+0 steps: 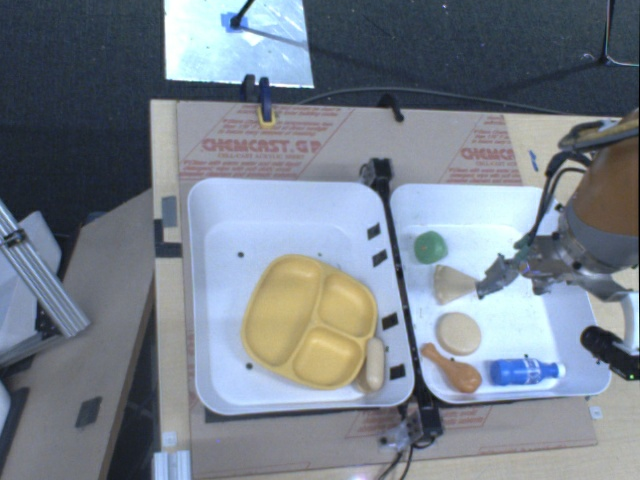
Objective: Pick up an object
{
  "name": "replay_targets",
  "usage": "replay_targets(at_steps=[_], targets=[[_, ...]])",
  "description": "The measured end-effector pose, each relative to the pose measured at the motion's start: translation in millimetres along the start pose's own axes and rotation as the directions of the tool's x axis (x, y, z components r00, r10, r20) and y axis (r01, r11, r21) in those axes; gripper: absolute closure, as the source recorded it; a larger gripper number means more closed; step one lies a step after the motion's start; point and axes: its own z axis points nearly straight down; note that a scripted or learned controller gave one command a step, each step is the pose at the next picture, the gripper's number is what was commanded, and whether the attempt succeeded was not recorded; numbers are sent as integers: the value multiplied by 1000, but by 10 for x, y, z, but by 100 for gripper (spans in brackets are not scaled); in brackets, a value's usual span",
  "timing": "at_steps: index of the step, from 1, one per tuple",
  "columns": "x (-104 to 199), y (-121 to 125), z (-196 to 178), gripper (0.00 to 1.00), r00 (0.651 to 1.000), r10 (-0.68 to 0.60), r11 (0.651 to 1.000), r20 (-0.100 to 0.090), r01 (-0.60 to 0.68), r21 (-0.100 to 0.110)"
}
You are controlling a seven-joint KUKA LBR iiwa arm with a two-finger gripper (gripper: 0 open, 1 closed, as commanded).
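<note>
Claw beside cream wedge.

Arm cut off by right frame edge behind the gripper; finger spacing apparently too small to resolve.

Both white bins look like smooth moulded plastic with a soft sheen. The yellow divided tray is plastic too, evenly matt. The blue bottle shines like glossy plastic. The desk wears a sheet of printed brown paper, flat and dull. Behind it lies a silvery sheet, reflective like foil, on dark, rough carpet. At the left, a ribbed bar looks like brushed aluminium.
</note>
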Motion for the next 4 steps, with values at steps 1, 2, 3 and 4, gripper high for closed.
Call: replay_targets(at_steps=[1, 2, 3, 4], targets=[[2, 24, -50, 0, 1000, -3, 1000, 2, 3, -11], [32, -64, 451, 0, 1000, -1, 1000, 1, 1, -8], [29, -32, 1076, 0, 1000, 0, 1000, 1, 0, -6], [38, -3, 1382, 0, 1000, -1, 1000, -2, 1, -12]])
